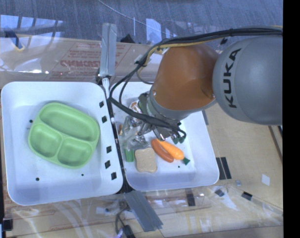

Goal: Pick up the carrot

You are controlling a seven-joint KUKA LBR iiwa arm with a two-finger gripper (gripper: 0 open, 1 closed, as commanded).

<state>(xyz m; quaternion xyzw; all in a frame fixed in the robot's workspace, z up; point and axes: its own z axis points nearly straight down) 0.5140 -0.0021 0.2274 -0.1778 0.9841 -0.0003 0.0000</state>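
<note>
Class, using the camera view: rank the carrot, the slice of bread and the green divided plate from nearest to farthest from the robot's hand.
1. Carrot: in the right bin, just right of the hand, nearest.
2. Slice of bread: right bin, just below the hand; almost as near, a close call with the carrot.
3. Green divided plate: in the left bin, clearly farthest.

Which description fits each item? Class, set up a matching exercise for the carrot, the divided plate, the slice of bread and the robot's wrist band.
Things:
1. orange toy carrot
2. green divided plastic plate
3. tan toy bread slice
4. orange wrist band

Descriptions:
A. alone in the left bin
B. above the right bin
C. right bin, green tip
D. right bin, just left of the carrot

Pairs: 1-C, 2-A, 3-D, 4-B
</note>
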